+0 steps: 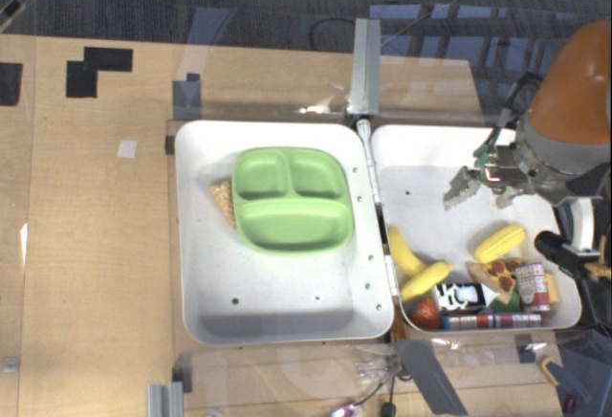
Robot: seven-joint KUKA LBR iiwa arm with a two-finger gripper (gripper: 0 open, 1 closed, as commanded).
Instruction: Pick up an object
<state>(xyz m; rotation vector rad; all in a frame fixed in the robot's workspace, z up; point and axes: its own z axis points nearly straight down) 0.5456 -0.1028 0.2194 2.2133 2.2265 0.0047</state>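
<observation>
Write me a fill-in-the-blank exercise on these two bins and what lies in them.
1. The green three-compartment plastic tray lies in the ____ shallow white bin.
2. The arm's pincer hangs above the ____ shallow white bin.
3. The yellow plastic corn cob lies in the same bin as the two yellow plastic ____.

Missing words: left; right; bananas

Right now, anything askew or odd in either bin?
One thing: a tan waffle-textured item lies half tucked under the left edge of the green three-compartment plate in the left white bin. The right white bin has toy food heaped in its near corner, nothing spilled.
</observation>
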